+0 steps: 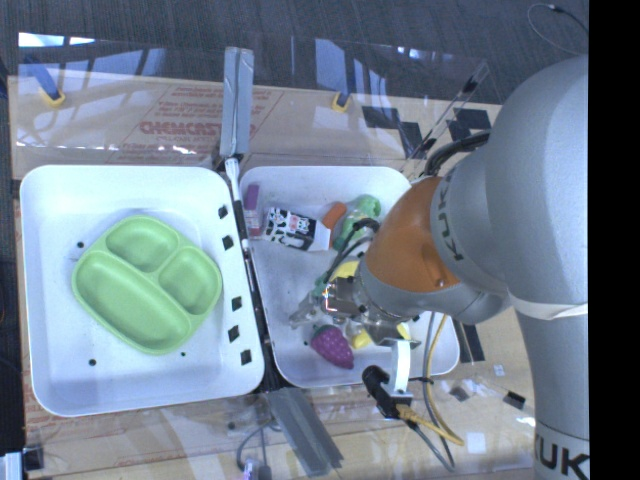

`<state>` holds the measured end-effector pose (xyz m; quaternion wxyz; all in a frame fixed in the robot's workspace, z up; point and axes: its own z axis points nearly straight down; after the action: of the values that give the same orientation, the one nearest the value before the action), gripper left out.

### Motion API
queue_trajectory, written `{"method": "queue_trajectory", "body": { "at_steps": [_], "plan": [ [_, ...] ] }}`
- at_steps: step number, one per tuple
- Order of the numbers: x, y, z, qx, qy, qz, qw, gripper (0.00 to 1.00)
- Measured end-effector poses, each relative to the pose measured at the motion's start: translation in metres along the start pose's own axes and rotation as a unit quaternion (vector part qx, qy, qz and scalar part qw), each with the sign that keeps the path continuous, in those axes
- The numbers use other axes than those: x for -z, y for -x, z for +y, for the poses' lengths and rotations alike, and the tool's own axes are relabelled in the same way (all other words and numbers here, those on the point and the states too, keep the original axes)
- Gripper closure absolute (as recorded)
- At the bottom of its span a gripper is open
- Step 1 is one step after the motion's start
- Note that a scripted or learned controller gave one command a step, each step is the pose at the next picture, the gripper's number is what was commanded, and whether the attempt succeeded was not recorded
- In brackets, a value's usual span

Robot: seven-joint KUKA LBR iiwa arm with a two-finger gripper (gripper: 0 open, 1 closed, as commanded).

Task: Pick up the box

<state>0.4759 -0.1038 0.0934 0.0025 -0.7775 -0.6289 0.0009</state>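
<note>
The box (pixel 292 228) lies at the back of the right bin (pixel 300 368), beside the divider. The gripper (pixel 335 306) hangs nearer the front, over a purple toy (pixel 333 346); it is probably empty, but I cannot tell. Descending here risks seizing the toy instead.

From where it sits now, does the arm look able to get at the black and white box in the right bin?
Probably yes. The box lies flat near the right bin's far left corner with nothing on top of it, and the end effector hangs nearby over the same bin.
</note>
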Motion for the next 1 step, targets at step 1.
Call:
{"method": "queue_trajectory", "body": {
  "at_steps": [1],
  "plan": [
    [0.0101,-0.0007,0.0014,0.003,0.001,0.000,1.0000,1.00]
  ]
}}
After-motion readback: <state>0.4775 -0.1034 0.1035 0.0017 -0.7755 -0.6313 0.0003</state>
